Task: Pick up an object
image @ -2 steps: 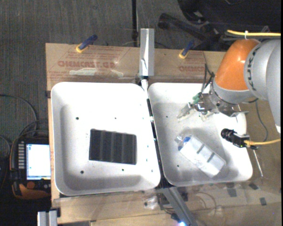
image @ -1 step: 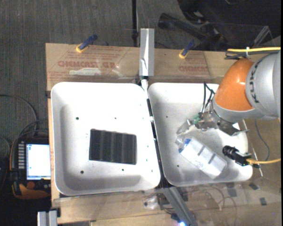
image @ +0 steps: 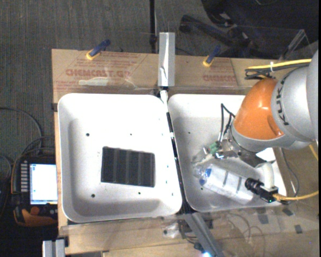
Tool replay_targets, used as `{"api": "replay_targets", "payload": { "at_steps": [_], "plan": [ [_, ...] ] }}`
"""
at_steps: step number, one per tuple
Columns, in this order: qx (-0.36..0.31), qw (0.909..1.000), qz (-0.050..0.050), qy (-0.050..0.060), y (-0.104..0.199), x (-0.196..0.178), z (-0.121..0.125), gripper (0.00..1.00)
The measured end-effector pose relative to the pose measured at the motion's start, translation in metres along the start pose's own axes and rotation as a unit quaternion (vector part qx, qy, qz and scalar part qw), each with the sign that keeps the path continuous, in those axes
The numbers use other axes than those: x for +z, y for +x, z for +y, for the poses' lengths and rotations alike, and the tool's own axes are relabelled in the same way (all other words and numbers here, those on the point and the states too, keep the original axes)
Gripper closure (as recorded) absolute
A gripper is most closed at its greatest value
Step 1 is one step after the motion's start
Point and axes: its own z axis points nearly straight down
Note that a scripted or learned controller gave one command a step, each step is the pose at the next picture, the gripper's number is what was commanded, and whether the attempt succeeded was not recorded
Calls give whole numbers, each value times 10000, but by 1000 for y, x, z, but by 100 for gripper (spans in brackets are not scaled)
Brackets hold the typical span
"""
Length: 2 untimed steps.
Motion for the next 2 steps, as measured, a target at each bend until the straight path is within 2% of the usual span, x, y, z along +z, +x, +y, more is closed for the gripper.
{"api": "replay_targets", "payload": {
  "at_steps": [1,2],
  "plan": [
    [-5,10000,20,-21,2,-11,3,100],
    [910,9958,29,93,43,-91,16,100]
  ]
}}
